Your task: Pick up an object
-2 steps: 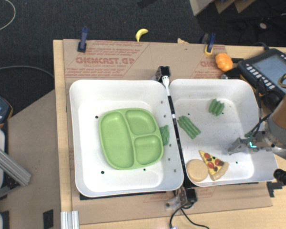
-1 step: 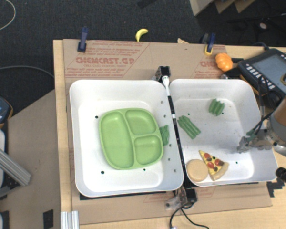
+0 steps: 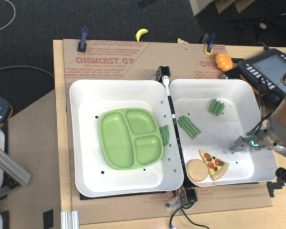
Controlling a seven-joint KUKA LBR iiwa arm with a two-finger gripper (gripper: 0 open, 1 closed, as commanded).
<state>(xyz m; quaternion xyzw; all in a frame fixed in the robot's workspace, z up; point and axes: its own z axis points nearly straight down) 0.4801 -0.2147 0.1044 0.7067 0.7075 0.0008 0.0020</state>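
Observation:
The right bin (image 3: 238, 92) holds a small green ridged piece (image 3: 216, 107) near its back and a longer green ridged piece (image 3: 188, 127) near its left wall. A toy pizza slice (image 3: 213, 164) and a round tan disc (image 3: 197, 171) lie at its front. My gripper (image 3: 241, 145) hovers low over the right side of this bin, right of the pizza slice and apart from every object. In the left bin (image 3: 86, 99) lies a green divided plate (image 3: 131, 138), with a small green piece (image 3: 164, 134) at the plate's right edge.
Behind the bins, an orange toy (image 3: 223, 61) and a yellow banana (image 3: 141, 33) rest on the cardboard bench top. Blue clamps (image 3: 82, 38) (image 3: 210, 43) grip its back edge. A black pendant (image 3: 267, 70) sits at the back right.

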